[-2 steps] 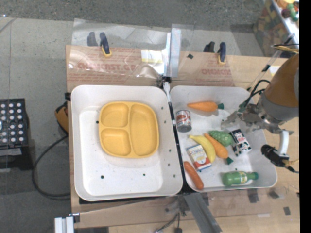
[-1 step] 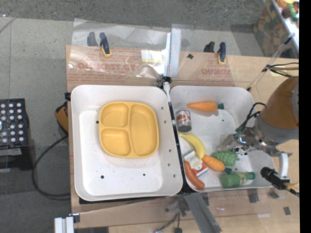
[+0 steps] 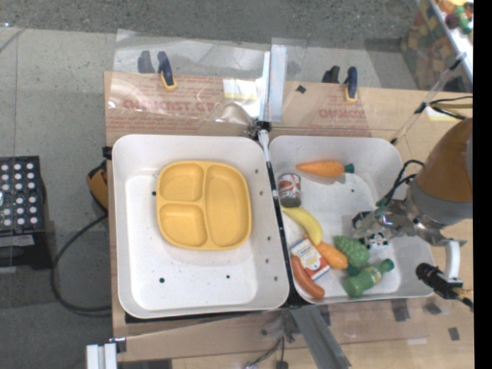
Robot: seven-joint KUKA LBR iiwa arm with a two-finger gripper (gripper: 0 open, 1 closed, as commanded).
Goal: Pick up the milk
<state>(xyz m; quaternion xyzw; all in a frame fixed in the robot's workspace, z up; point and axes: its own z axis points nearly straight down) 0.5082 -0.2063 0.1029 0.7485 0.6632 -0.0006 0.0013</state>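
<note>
My gripper (image 3: pixel 371 227) is low over the right side of the right bin (image 3: pixel 384 154), reaching in from the right under the grey arm and its orange band (image 3: pixel 453 167). Right beneath its tip lies a small white item with black patches (image 3: pixel 377 242), which looks like the milk. It rests on the bin floor, partly covered by the gripper. Whether the gripper touches it is unclear from this slant.
The right bin also holds a carrot (image 3: pixel 323 168), a can (image 3: pixel 289 189), a banana (image 3: pixel 304 223), a red-and-white carton (image 3: pixel 310 257), a second carrot (image 3: pixel 333 255), a sausage (image 3: pixel 306 278), a green vegetable (image 3: pixel 350 248) and a green bottle (image 3: pixel 367 277). The left bin (image 3: pixel 138 267) holds a yellow divided plate (image 3: pixel 204 204).
</note>
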